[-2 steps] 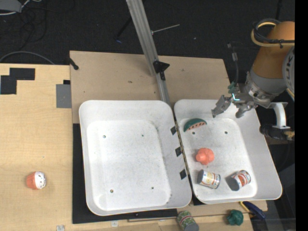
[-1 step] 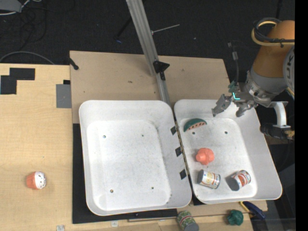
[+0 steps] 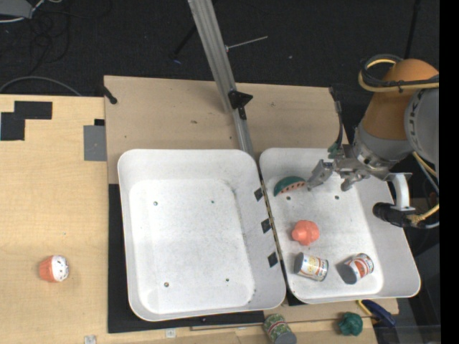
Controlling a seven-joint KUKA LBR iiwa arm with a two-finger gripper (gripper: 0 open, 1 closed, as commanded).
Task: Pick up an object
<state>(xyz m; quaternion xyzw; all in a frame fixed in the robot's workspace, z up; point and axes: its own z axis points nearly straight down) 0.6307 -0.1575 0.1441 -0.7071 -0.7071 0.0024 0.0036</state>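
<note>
In the right bin lie a green and red curved toy at the upper left, a pinkish-red ball-like toy in the middle, a small can on its side near the front, and a red, white and grey can to its right. My gripper hangs over the bin's upper part, just right of the green toy. Its fingers are spread apart with nothing between them.
The left bin sits beside the right one. A metal rail slants up behind the bins. On the bench lie an orange and white ball at the left, plus a can and a green object at the front edge.
</note>
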